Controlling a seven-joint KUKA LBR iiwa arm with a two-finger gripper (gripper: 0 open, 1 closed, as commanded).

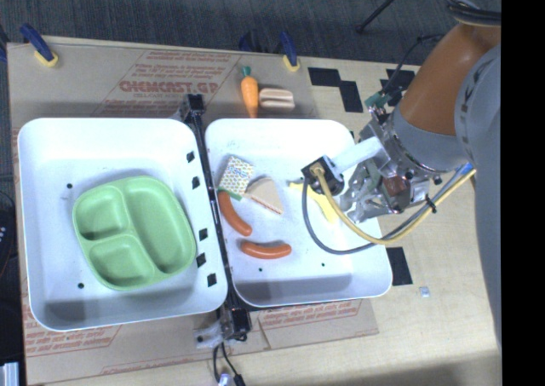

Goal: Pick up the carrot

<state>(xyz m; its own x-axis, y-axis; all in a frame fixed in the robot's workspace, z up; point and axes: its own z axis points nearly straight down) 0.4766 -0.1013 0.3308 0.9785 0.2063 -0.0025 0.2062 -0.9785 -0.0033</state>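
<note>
The carrot [249, 95] lies outside both bins, on the brown cardboard sheet [153, 77] just beyond the far rim of the right bin [375, 278], near that bin's far left corner. Its long axis runs almost straight from far to near. The green leafy top points away towards the far edge of the bench, and the orange tapered end points towards the bin and stops just short of its rim. Just to its right on the cardboard sits a small tan and brown bun-like toy [276, 100], close beside the carrot but apart from it.

The gripper [368, 195] hangs over the right side of the right bin, well apart from the carrot and nearer than it. Whether it is apart or together cannot be told from this angle, and nothing is seen in its hold.

In the right bin, towards its left side, lie a patterned block [236, 175], a sandwich wedge [266, 196] and two sausages [235, 212] [265, 249]. The left bin [43, 205] holds a green divided plate [174, 244].
</note>
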